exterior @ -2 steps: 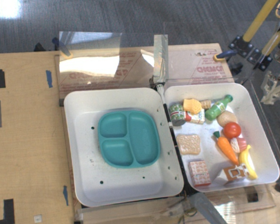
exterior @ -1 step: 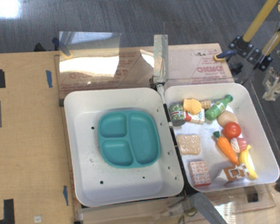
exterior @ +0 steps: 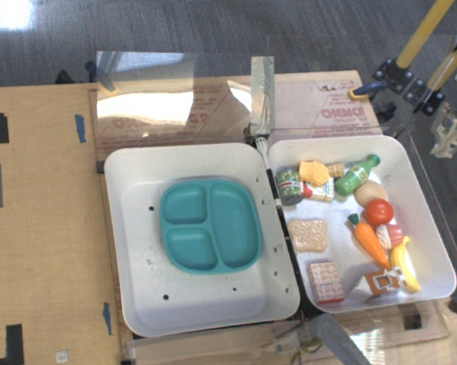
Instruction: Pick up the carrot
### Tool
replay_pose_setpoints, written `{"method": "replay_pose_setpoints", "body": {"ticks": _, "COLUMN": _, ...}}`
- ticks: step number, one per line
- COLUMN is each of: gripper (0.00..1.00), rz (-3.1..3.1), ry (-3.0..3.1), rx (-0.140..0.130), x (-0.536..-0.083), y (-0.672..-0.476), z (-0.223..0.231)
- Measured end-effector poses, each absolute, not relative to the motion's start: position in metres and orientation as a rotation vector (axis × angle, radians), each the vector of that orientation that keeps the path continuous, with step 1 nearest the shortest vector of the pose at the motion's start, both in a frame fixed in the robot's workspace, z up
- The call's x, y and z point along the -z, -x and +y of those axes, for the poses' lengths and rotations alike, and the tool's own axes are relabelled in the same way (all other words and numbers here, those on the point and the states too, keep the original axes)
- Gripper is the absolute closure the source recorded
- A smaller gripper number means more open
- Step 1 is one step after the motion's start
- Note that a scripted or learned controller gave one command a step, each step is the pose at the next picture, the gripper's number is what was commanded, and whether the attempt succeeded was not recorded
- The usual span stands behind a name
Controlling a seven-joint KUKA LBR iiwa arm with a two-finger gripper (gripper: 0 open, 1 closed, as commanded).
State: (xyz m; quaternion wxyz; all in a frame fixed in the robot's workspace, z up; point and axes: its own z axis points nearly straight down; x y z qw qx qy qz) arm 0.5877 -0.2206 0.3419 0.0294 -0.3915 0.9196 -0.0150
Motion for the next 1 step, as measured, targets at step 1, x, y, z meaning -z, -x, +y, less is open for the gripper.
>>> {"method": "replay_pose_setpoints", "body": {"ticks": 1, "gripper": 1.0, "rz": 2.829, "ry": 1.199, "rx": 0.054, "x": -0.3543, "y": -0.5897, "z": -0.2206}}
